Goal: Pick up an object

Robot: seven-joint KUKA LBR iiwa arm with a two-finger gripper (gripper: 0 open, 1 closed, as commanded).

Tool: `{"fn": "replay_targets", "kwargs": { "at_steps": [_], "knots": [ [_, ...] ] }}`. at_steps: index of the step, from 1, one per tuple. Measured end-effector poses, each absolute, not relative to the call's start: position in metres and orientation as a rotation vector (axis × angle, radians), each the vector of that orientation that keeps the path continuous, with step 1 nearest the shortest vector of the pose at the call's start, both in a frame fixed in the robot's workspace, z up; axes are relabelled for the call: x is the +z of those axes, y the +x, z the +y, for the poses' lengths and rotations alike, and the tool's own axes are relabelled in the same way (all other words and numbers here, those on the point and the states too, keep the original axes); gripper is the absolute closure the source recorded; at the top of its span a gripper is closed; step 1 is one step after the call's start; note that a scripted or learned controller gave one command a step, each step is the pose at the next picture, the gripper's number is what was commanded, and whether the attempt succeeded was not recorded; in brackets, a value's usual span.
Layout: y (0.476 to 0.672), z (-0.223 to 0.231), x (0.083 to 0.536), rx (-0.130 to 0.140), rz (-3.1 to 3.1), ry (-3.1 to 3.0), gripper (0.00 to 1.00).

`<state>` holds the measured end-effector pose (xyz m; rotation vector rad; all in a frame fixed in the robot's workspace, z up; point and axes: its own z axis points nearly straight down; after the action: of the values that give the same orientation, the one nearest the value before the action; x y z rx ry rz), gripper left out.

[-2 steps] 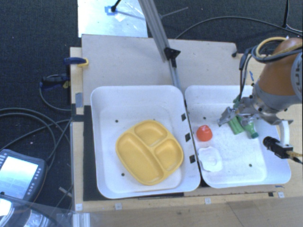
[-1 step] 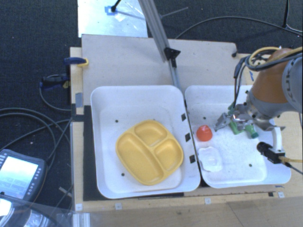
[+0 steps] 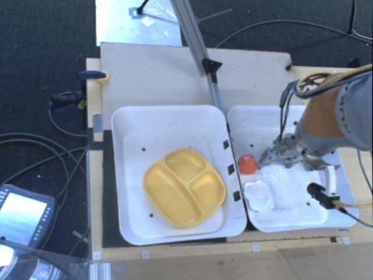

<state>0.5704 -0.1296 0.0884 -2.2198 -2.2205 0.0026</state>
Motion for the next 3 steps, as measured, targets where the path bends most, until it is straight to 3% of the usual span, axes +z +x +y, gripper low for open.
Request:
{"fn": "replay_targets", "kwargs": {
  "at_steps": [1,3],
  "knots": [
    [0.572,-0.129,0.101,-0.003,-2.222,-2.224,1.00],
    [0.584,-0.119,0.205,-0.006,-2.233,-2.218,1.00]
  ]
}}
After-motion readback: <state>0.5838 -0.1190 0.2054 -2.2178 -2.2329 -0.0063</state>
